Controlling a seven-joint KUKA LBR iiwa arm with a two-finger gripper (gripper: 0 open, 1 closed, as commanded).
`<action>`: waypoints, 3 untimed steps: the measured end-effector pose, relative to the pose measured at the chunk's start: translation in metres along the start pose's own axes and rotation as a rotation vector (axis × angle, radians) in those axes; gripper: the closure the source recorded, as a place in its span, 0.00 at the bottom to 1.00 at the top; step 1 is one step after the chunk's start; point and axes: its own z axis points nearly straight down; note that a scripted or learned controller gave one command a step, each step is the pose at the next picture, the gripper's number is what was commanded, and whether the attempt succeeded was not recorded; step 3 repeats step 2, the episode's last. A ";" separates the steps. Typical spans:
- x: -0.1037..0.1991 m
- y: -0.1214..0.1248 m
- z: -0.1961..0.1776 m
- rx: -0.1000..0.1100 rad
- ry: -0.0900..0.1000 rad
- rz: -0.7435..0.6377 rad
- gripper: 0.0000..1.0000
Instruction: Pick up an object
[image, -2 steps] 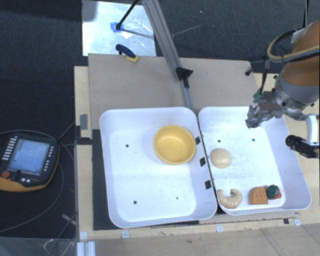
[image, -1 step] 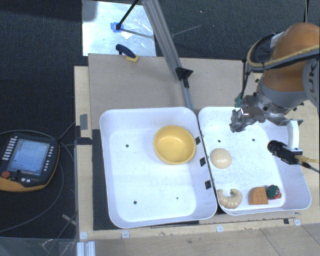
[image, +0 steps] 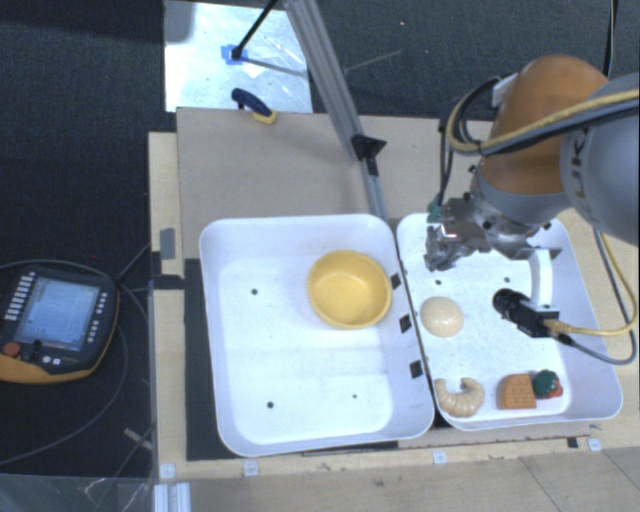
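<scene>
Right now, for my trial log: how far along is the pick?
Done: nothing lifted; the yellow bowl sits in the left bin, and the pale ball, ridged shell and orange cracker lie in the right bin. In hand: the hand hangs over the right bin, just beyond the ball. Left: descend, grip, lift.

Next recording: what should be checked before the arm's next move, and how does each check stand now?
1. Gripper over the right white bin: ok.
2. Gripper free of load: cannot tell.
3. Pale round ball lies just in front of the gripper, apart from it: ok.
4. Cream ridged curved piece and orange square waffle lie apart from the ball: ok.
5. Yellow round bowl sits in the left white bin, likely out of the way: ok.
</scene>
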 end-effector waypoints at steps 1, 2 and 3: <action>0.040 -0.016 0.004 0.000 0.000 0.001 1.00; 0.097 -0.025 0.002 0.000 0.001 -0.001 1.00; 0.097 -0.025 0.002 0.000 0.001 -0.001 1.00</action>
